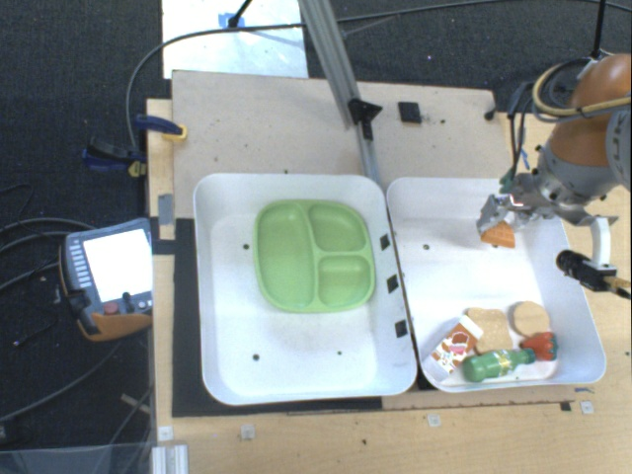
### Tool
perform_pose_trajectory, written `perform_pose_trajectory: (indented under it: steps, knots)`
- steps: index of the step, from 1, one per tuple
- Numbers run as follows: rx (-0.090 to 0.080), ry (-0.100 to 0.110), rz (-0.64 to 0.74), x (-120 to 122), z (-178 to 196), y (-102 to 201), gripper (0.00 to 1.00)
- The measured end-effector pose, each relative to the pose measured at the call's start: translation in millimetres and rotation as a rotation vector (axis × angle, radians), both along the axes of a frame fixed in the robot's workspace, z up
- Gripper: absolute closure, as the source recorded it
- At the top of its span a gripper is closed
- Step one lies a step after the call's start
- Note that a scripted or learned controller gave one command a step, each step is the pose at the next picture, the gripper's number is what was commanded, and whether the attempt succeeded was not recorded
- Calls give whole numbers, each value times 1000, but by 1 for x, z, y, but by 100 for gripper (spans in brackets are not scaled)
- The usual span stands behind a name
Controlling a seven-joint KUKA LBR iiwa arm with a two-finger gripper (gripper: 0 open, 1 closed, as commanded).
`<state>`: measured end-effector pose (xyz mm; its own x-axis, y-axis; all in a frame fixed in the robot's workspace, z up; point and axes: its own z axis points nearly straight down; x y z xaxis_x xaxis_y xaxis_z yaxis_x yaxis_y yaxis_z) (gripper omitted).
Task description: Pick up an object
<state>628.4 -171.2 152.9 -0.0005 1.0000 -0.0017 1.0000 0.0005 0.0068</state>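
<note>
Item: orange wedge-shaped object (500, 235), upper part of the right bin (444, 284). We find it directly under the gripper (497, 213), touching or nearly so, its long axis roughly across the bin. Whether the gripper is open or closed on it, we cannot tell.

Arm (583, 136): enters from the right, wrist bent down over the bin's far side.

Other stock: green bottle (499, 364), tan slices and a red piece at the near right corner; green divided plate (316, 256) in the left bin.

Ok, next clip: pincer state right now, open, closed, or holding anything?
Pincer: closed on the orange wedge-shaped item, over the right bin.
</note>
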Motion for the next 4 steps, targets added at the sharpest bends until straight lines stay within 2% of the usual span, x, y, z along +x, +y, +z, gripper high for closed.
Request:
perform_pose_trajectory:
  steps: [2, 3, 4]
  knots:
    - [0, -3, 6, 0, 122, 13, 100]
    - [1, 2, 6, 1, 139, 14, 100]
    - [3, 3, 10, 15, 133, 68, 100]
